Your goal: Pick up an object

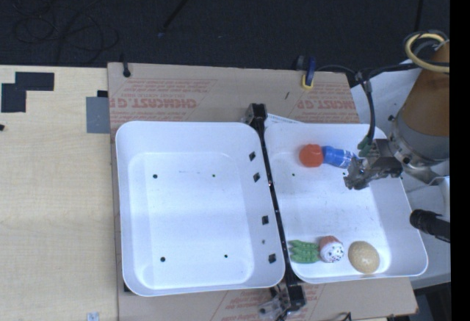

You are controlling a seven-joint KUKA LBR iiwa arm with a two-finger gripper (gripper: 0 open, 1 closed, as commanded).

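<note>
Worktop: two white bins; gripper (358,172) in right bin (411,239), jaw state unclear; blue bottle (336,156) alongside looks light, slick; grip mid-body, not orange cap (311,156).

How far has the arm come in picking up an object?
Done: the gripper is over the right bin, close to the blue bottle with the orange cap. In hand: nothing visibly lifted. Left: a grasp and lift; the green toy, ball and egg lie along the bin's near edge.
</note>
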